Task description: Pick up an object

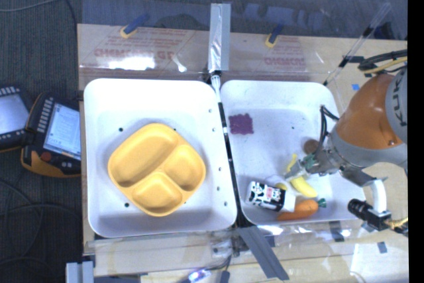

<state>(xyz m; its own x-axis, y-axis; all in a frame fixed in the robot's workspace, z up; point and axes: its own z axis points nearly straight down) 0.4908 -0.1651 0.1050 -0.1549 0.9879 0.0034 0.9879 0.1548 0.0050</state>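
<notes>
Nearest me sits the carrot [299, 209], touching the banana [303, 185]; I can't tell the gripper's [311, 163] opening, so I'd descend squarely over one item, not both.

Grey arm [371, 156], orange band [374, 113]

The grey arm [371, 149] reaches in from the right, its orange band [371, 116] above the wrist. The wrist angles down and leftward, ending in the gripper [306, 166] held low.
</notes>
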